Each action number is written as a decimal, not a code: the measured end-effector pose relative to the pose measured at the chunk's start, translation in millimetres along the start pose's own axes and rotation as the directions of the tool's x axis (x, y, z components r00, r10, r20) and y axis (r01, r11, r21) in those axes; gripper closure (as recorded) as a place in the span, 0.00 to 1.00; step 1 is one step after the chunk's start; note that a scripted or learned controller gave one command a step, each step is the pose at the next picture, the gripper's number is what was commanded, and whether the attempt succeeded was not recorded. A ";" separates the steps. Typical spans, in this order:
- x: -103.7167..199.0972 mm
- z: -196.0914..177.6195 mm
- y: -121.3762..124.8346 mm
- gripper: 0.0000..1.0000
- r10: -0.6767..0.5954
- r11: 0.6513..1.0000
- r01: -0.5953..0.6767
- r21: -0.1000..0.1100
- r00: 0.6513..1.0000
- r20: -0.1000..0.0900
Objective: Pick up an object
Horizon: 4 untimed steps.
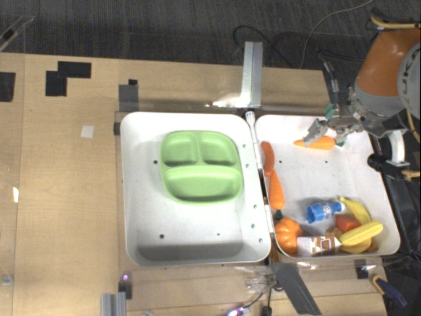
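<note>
Leftward bin (pixel 135 196), green tray (pixel 200 165), rightward bin (pixel 342 176), toys

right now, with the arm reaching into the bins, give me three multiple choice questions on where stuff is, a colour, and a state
1. Where does the divided plate lie?
A. in the left bin
B. in the right bin
C. on the bench outside the bins

2. What colour is the small bottle in the right bin?
A. green
B. blue
C. black

3. How does the carrot piece near the tool lie?
A. standing on the divided plate
B. hanging high above the bench
C. at the tool's tip, near the right bin's far edge

Answers:
1. A, the green plate sits in the middle of the left bin.
2. B, the bottle beside the bananas is blue with a white cap.
3. C, the orange piece shows right under the tool in the right bin's far part.
</note>
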State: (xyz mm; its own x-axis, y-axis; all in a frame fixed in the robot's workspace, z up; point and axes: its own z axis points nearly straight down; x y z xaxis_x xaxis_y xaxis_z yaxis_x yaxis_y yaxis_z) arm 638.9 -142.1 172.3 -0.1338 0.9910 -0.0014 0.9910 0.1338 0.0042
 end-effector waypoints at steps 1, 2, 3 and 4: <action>-31.5 70.7 18.6 0.00 -0.051 0.999 0.051 -0.001 0.999 0.001; -29.8 85.1 27.3 0.00 0.035 0.999 -0.035 0.000 0.999 0.000; -29.6 72.9 28.3 1.00 0.029 1.000 -0.029 0.001 1.000 0.002; 47.3 -5.3 38.4 1.00 0.208 0.978 -0.208 -0.003 0.978 -0.001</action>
